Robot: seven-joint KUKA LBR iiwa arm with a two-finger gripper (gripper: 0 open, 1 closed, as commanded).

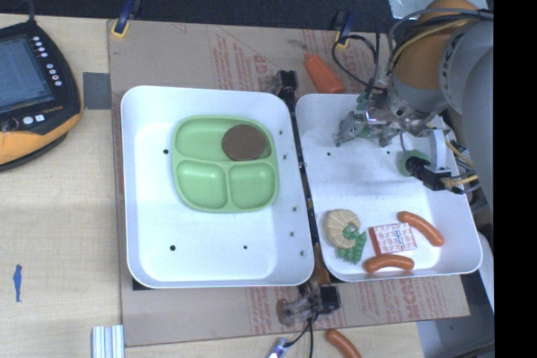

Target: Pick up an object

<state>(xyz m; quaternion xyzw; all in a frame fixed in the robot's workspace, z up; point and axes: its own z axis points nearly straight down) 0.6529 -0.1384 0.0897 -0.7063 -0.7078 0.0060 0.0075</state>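
The right white bin (336, 180) holds several toy foods along its near side: a beige round biscuit (341, 224), a green leafy piece (354, 247), a red and white packet (393, 240) and two orange sausages (420, 228) (388, 264). My gripper (366, 130) hangs over the far part of that bin, well back from the foods, with nothing seen in it. The left bin (151, 205) carries a green divided plate (225, 163) with a brown patty (244, 142) in its far right section.
An orange carrot (323, 73) lies outside the bins, behind the right one. Another orange piece (344, 341) lies on the cardboard in front. A teach pendant (29, 92) rests at the far left of the bench. Cables run by the arm's wrist (436, 168).
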